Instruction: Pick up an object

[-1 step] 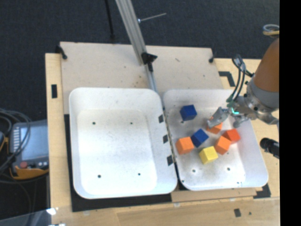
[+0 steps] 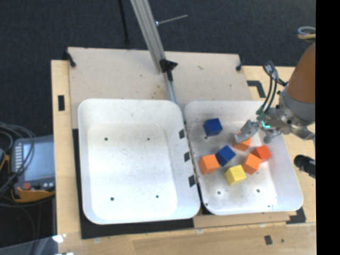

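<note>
Floor: dark carpet (image 2: 32,15) around a pale wooden bench (image 2: 143,68), seen from above at a slant.
Far left: grey box with a screen (image 2: 29,161) beside the bench, black cables (image 2: 8,137) looped next to it.
Left bin (image 2: 133,158): shallow, white, speckled with dark marks, nothing lying on its floor.
Rail: silver metal strut (image 2: 149,25) slanting down from the top edge to a black clamp (image 2: 168,66) just behind the two bins.
Right bin (image 2: 249,201): white, touching the left bin along a seam with small black clips.
Blue cubes: one (image 2: 212,126) near the back of the right bin, standing apart; a second (image 2: 226,154) in the middle of the cluster.
Orange cubes: one (image 2: 209,163) nearest the seam, just beside the middle blue cube; one (image 2: 251,163) right of the yellow cube; one (image 2: 262,153) behind it, close by; one more (image 2: 242,144) partly hidden under the gripper.
Yellow cube (image 2: 235,174): front of the cluster, tilted, between the orange cubes.
Gripper (image 2: 256,133): low over the right bin's back right part, fingers spread, left finger (image 2: 245,130) over the partly hidden orange cube; nothing visibly pinched between them.
Arm (image 2: 300,97): grey wrist with an orange section above, reaching in from the right with green cables (image 2: 272,89) alongside.
</note>
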Tool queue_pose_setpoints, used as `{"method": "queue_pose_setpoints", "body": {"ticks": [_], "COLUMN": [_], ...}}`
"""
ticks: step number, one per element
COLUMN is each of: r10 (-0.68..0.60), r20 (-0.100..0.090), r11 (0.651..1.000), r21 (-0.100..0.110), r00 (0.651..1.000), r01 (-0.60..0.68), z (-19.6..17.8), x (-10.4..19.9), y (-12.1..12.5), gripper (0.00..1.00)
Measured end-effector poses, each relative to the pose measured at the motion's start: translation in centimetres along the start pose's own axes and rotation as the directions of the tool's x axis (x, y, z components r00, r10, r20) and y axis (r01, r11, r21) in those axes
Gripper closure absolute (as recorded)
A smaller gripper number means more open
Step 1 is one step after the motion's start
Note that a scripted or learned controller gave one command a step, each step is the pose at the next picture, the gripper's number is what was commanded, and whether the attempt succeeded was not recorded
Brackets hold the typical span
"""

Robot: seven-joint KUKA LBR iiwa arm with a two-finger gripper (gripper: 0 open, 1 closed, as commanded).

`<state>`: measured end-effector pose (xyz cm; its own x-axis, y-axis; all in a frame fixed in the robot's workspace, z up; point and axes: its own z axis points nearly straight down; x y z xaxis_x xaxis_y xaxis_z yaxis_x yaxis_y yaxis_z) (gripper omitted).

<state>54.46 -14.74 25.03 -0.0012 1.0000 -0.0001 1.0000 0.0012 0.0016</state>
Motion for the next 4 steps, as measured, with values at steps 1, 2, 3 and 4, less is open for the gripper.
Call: {"method": "queue_pose_setpoints", "body": {"ticks": [1, 2, 3, 4], "r10": [0.002, 0.002, 0.003, 0.009], "r20": [0.001, 0.001, 0.001, 0.0], "r11": [1.0, 1.0, 1.0, 1.0], "r21": [0.007, 0.003, 0.0, -0.005], "r00": [1.0, 1.0, 1.0, 1.0], "r01": [-0.002, -0.002, -0.003, -0.009], "z": [6.2, 12.2, 15.2, 14.0], "x": [0.0, 0.0, -0.2, -0.3], "y": [-0.6, 0.0, 0.1, 0.3], "gripper": [0.0, 0.0, 0.0, 1.0]}}
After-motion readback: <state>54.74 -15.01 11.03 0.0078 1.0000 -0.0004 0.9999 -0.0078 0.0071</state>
